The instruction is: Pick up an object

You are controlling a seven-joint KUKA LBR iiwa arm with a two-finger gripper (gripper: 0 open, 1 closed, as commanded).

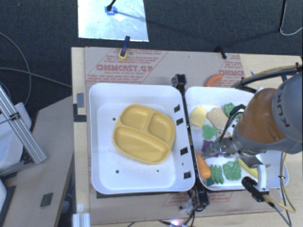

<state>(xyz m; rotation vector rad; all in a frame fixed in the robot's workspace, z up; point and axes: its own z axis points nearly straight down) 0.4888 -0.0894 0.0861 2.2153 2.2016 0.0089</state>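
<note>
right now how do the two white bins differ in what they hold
The left bin holds a single thing, a yellow divided tray lying flat near its middle; the right bin holds a crowd of small toy foods, among them an orange carrot and green leafy pieces. The arm reaches over the right bin and hides part of it; the left bin is in plain sight. Both are shallow, white and set side by side.

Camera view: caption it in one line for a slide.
KUKA arm reaches into the right bin among toy foods, near a carrot; a yellow divided plate lies in the left bin.
</note>
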